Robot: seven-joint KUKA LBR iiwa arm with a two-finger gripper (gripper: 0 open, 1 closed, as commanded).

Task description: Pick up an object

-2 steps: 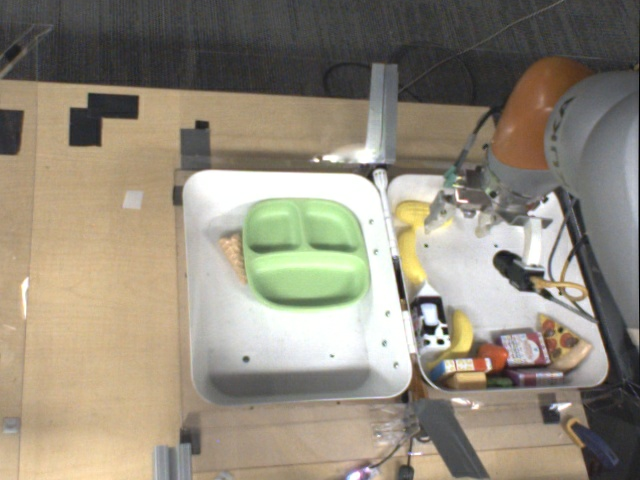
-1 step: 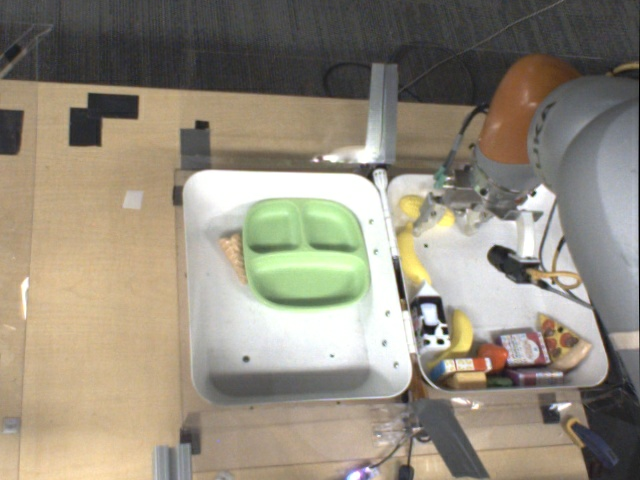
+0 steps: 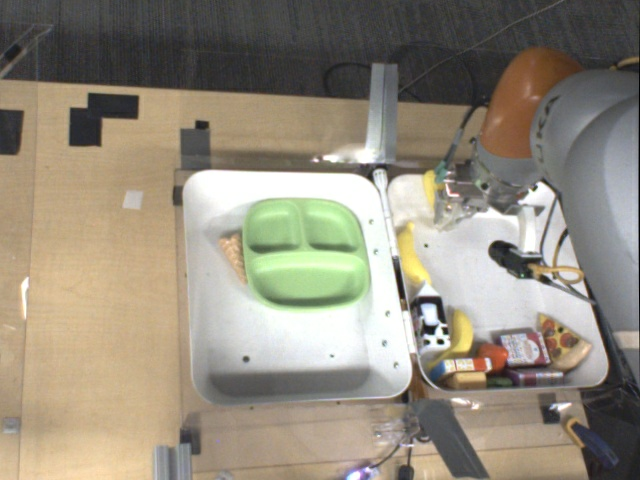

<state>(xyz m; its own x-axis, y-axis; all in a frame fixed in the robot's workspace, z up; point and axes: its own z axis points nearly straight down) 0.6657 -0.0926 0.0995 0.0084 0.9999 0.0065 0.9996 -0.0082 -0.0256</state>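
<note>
gripper sits over the far left corner of the right bin, arm reaching in from the right w/ orange band above the wrist; it looks low, near the bin floor, but height can't be read from this slanted view; whether it is released or clenched, cannot tell, as the tip is small and blurred against the white wall.

a small yellow item lies just beside the gripper's left edge, against the bin's far wall; touching or apart, can't tell; it looks to the side of the tip, not plainly within it; judged the likely target, since the gripper is closest to it; no grasp confirmed.

other candidates: banana along the divider, near the gripper; milk carton, second yellow piece, red packet and pizza slice toy crowd the near edge, probably slid or dropped there; well apart from the gripper.

left bin holds a green divided plate upside-up, w/ a tan piece half under its left rim; not in play.

risk: corner walls may block closure.
</note>
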